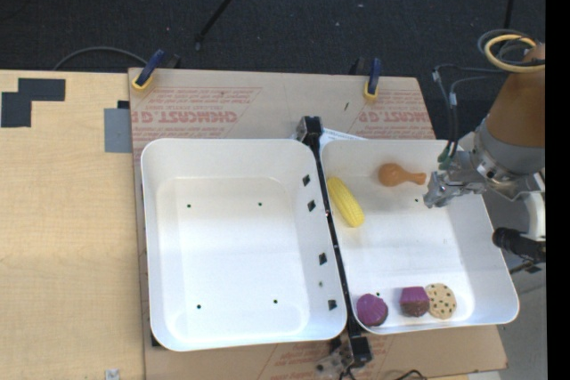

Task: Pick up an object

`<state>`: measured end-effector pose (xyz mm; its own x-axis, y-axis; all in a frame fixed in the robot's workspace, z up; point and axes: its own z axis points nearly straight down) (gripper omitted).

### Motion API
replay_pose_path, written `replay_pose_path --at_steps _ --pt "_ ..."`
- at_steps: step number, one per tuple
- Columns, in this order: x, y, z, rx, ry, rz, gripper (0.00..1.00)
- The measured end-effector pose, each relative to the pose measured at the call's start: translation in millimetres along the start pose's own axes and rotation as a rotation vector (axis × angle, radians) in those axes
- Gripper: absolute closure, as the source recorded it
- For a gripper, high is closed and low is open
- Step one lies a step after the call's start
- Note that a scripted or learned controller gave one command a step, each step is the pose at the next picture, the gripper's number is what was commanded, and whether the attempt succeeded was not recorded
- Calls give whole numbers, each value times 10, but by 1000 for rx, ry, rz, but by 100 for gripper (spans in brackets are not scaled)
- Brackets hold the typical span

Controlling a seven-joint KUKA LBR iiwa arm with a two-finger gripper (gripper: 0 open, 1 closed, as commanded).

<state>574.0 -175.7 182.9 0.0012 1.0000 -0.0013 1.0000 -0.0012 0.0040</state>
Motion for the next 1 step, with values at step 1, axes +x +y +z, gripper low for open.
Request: replay_pose_path --at_steps 1 --pt "-75 84 -527 0 0 -1 100"
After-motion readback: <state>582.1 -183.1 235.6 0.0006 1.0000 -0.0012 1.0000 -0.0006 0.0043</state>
